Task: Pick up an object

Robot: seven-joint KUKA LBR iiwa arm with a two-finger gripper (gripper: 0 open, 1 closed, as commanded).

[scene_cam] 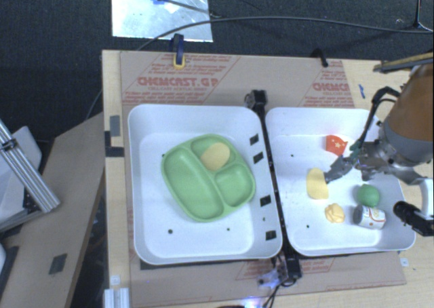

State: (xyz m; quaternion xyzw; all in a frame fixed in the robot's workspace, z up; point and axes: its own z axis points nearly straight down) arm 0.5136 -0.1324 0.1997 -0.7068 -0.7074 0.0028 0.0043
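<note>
The right bin (298,130) holds a pale yellow block (316,184), a small yellow lump (334,213), a green ball (368,195), a small white can (369,217) lying on its side and a red-orange piece (335,144). My gripper (333,174) reaches in from the right, low over this bin. Its tip is right beside the upper right corner of the pale yellow block. Nothing can be seen held in it. The red-orange piece lies just beyond the tip, and the green ball sits to its right, under the wrist.
The left bin (146,232) carries a green divided plate (196,191) with a yellow rounded object (215,156) in its far compartment. A black divider strip (271,184) runs between the bins. The arm's body covers the right bin's right edge.
</note>
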